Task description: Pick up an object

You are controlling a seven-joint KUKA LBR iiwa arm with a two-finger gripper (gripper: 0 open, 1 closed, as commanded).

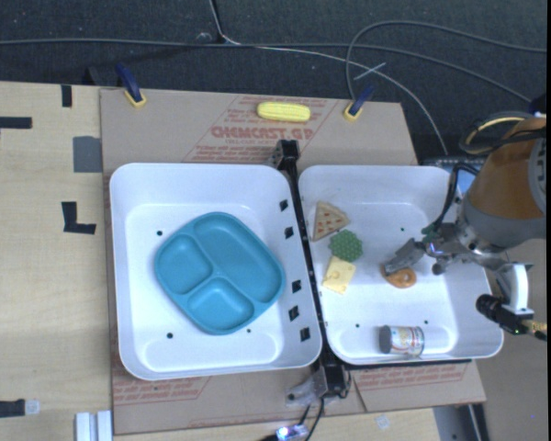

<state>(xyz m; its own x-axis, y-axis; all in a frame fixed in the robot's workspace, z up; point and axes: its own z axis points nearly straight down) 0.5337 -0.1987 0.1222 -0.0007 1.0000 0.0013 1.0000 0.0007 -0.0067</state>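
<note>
Near edge of right bin (459,343): a small can (401,340) lying on its side, white label with red, by the bin's near wall, roughly mid-width. Touches nothing else.

Mid right bin: the hand (402,265) sits low over the bin floor, arm (500,200) coming in from the bin's right side, grey with orange band. The hand's dark tip is right at a small round orange-brown piece (403,278), looks like a bagel or donut toy, touching or just above it; cannot tell which. Whether the hand is apart or together cannot be told from this view, too dark and small. Nothing seen lifted.

Toward the bin's left wall: yellow cheese wedge (339,275), just beyond it a green bumpy round piece (345,244), touching or nearly so. Farther still, a tan triangular slice with dots (328,220), like pizza or a cracker, near the far-left corner of the right bin.

Left bin (129,246): a blue divided tray (219,271), three compartments, lying flat and turned at an angle, centre of the bin.

Black clips along the seam between the two bins.

Far side, on the cardboard sheet (165,127) under the bins: a yellow corn cob toy (283,111) near the sheet's far edge, well apart from both bins. Two blue-and-yellow clamps (132,88) hold the sheet's far corners. Cables run over the dark surface beyond the bench (28,246).
</note>
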